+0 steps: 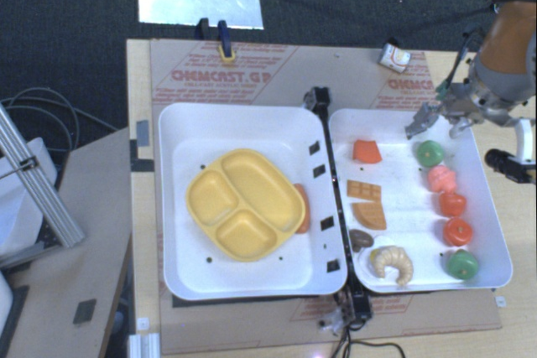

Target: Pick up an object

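Green ball waiting under a hovering gripper

Green ball (430,153) is sitting at the head of a column of round toy fruits in the right bin (403,123), and everything below is placed relative to it. The gripper (438,120) is hanging just above and beside it, over the bin's far corner, with its jaws looking spread and nothing between them. My guess is that the arm is lining up on this ball because it is the nearest piece to the wrist.

Running toward the near rim from the ball are a pink ball (441,179), two red tomatoes (452,204) (458,231) and a second green ball (462,265), each almost touching its neighbour. That crowding is leaving little room on the ball's near side, and the bin's outer wall is lying close on the arm's side. More room is opening toward the bin's middle, where an orange wedge (366,151) is resting well apart, with a waffle (364,190), a bread slice (370,216), a brown lump (361,240) and a croissant (393,262) beyond it.

Farther still from the ball, the left bin (243,121) is holding a yellow divided plate (244,203), and a small box (394,56) is lying on the tabletop (344,71).
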`<control>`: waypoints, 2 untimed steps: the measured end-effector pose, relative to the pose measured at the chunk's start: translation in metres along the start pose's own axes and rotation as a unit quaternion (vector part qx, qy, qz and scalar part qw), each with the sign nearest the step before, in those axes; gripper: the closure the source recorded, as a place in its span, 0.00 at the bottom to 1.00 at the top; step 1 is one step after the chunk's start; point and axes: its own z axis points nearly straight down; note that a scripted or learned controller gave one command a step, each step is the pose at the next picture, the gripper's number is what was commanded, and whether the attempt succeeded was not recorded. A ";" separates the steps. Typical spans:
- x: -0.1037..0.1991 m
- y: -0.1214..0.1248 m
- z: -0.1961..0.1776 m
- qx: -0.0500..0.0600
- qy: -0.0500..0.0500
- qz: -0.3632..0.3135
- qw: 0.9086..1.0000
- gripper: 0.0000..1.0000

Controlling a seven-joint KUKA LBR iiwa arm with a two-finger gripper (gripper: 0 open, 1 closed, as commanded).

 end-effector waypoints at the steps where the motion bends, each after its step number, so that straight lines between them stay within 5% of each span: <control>1: 0.051 0.000 0.016 0.001 0.001 -0.002 1.000 0.00; 2: 0.119 -0.036 0.001 0.001 0.001 -0.002 1.000 0.00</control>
